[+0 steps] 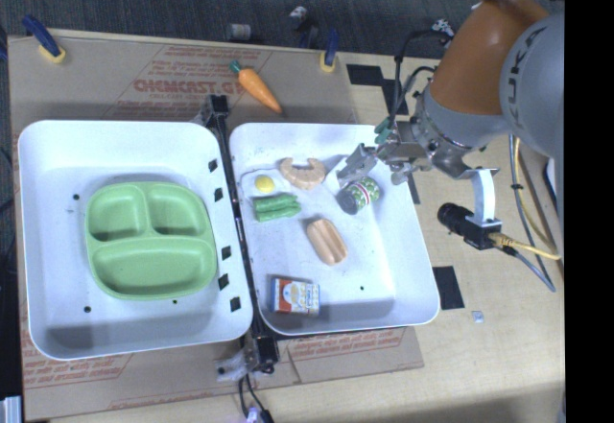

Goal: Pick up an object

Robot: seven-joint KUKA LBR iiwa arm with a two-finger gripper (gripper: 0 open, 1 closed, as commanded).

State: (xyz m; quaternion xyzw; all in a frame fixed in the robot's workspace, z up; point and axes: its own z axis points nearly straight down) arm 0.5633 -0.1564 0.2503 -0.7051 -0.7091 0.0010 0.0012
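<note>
My gripper (357, 174) hangs over the right side of the right bin (408, 263), reaching in from the right. Directly under its tip is a small can with a green label (363, 194), tilted with its lid towards the lower left. The can touches or nearly touches the gripper's tip, and I cannot tell whether it is held. Other pickable things in this bin are a hot dog (326, 241), a green pea pod (276, 208), a fried egg (264, 185), a tan pastry (302, 172) and a small box (295, 295).
The left bin (43, 172) holds a green divided plate (151, 239). A toy carrot (257, 88) lies on the cardboard behind the bins. A black divider (228, 210) runs between the two bins.
</note>
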